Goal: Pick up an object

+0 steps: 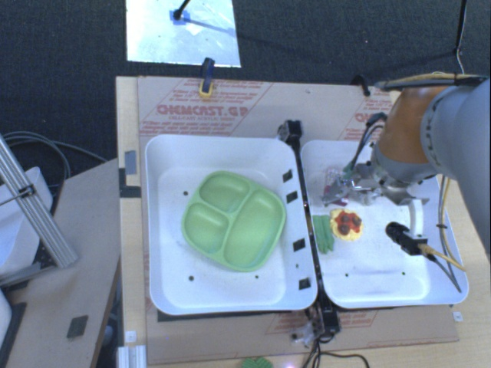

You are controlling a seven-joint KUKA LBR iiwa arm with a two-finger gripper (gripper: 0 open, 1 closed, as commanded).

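In the right bin [383, 286] a small yellow toy food piece with red topping [347, 225] lies near the middle. A green pod-shaped toy [324, 233] rests just left of it, close to the divider. My gripper [336, 188] hangs over the upper left part of this bin, just above and slightly left of the yellow piece. The grey arm with its orange band [406, 125] reaches in from the right. I see nothing held in the gripper.
The left bin [165, 282] holds a light green divided plate [234, 219]. A black divider with clips [301, 205] separates the bins. A black fitting with cables [405, 238] hangs from the arm over the right bin. A yellow clamp [206, 83] sits on the bench's far edge.
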